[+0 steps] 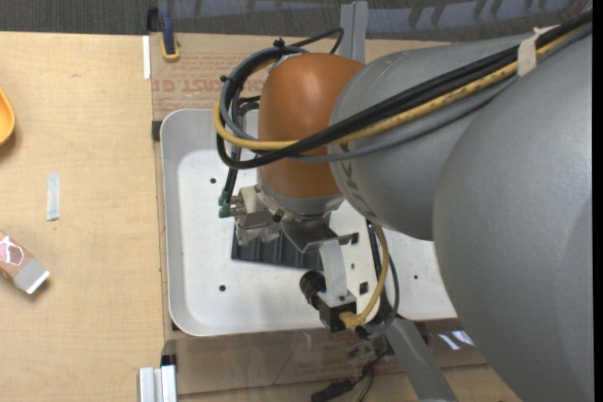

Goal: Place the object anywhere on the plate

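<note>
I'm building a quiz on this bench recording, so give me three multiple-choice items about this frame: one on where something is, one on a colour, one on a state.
1. Where is the arm working?
A. Over the white bin
B. Over the bare wooden bench at far left
C. Over the dark carpet at top

2. What colour is the band above the arm's wrist?
A. Blue
B. Orange
C. Green

3. How does the small pink-and-white object at the left edge lie?
A. Inside the white bin
B. On the wooden bench, outside the bin
C. Lifted in the air by the arm

Answers: 1 A, the arm's wrist hangs above the white bin. 2 B, the rounded band reads orange against the grey arm. 3 B, it rests on the wooden bench, well left of the bin's rim.
</note>
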You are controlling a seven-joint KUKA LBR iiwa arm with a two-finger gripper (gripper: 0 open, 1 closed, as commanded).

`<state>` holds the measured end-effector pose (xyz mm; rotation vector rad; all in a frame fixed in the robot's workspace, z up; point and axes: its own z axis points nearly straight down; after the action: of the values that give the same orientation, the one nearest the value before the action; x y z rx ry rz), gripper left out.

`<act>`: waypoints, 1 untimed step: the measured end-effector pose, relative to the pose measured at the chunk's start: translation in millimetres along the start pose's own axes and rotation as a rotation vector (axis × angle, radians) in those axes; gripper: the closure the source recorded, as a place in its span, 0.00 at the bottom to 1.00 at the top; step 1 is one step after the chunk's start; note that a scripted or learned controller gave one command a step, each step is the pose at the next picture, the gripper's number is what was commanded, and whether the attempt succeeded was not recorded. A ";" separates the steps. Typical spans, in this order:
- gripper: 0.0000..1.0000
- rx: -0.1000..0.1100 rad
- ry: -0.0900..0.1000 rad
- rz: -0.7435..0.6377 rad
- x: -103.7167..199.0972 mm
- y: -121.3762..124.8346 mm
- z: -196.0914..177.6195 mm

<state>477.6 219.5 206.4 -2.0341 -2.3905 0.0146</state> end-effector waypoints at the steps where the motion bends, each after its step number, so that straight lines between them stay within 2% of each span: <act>1: 0.00 0.000 0.000 0.001 -0.1 0.1 -0.1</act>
<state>477.7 219.4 206.4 -2.0349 -2.3902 0.0141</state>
